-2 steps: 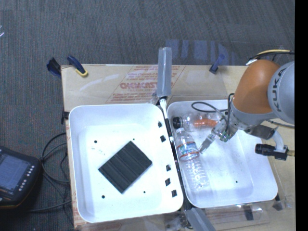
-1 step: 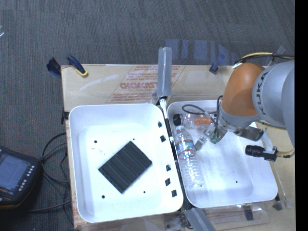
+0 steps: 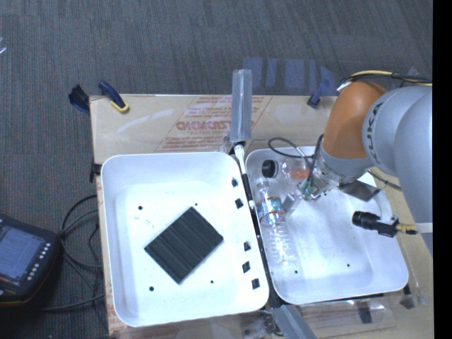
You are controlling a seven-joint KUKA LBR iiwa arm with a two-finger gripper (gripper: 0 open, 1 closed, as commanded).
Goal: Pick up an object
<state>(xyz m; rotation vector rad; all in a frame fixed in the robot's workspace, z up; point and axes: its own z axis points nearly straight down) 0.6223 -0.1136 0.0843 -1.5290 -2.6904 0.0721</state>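
Reaching in from the right, my grey arm with its orange band (image 3: 353,129) lowers my gripper (image 3: 308,188) into the far left part of the right bin (image 3: 367,274) — how wide it stands, I cannot tell. A clear plastic bottle (image 3: 274,221) lies along that bin's left wall, just beside my wrist. A ridged black mat (image 3: 184,244) lies flat in the left bin (image 3: 120,274) — well apart
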